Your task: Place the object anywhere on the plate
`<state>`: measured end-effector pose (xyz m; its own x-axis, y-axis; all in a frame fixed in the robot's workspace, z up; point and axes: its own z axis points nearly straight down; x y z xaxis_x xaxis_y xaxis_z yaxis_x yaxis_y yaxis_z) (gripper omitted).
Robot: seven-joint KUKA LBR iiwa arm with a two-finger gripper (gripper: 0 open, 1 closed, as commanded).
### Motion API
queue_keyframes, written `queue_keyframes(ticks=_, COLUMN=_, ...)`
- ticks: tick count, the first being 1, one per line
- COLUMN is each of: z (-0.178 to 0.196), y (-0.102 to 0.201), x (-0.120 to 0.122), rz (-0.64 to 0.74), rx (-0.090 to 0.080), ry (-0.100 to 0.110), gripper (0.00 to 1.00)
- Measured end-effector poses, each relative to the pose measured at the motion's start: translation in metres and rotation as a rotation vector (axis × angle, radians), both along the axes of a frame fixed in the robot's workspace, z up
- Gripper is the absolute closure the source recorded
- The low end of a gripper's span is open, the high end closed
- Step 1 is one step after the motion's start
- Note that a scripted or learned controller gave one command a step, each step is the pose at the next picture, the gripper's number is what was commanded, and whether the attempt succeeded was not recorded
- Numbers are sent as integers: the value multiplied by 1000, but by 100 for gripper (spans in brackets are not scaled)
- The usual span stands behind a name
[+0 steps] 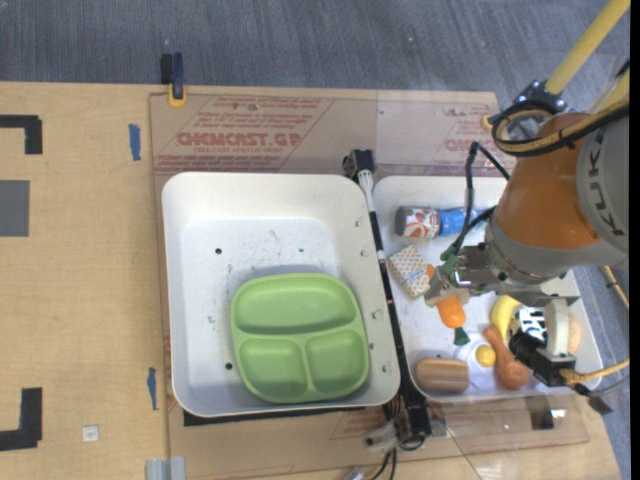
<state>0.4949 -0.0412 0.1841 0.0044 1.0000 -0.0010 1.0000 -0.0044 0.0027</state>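
The gripper (447, 280) hung low in the right bin (590, 353), right of the green plate (297, 336); whether its fingers were open could not be told. An orange toy carrot (452, 313) lay just beneath, seemingly light, stiff and smooth; best pinched mid-body. Faded red lettering on the board behind the plate read roughly "CHEMCAST".

**Claw low over the right bin**

Gripper (447, 280) sits among clutter in the right bin (590, 353). Orange carrot-like piece (452, 313) just below it; checkered packet (408, 268) just left; can (420, 223) above. Bread roll (442, 374) farther below. Green divided plate (298, 336) well left, in the left bin (200, 218).
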Motion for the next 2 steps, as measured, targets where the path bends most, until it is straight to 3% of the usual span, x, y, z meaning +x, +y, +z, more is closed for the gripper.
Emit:
queue_keyframes(ticks=1, z=-1, y=57, x=22, rz=-175, rx=1, ry=3, gripper=100)
queue_keyframes(ticks=2, z=0, y=132, x=40, rz=67, rx=1, ry=2, gripper=100)
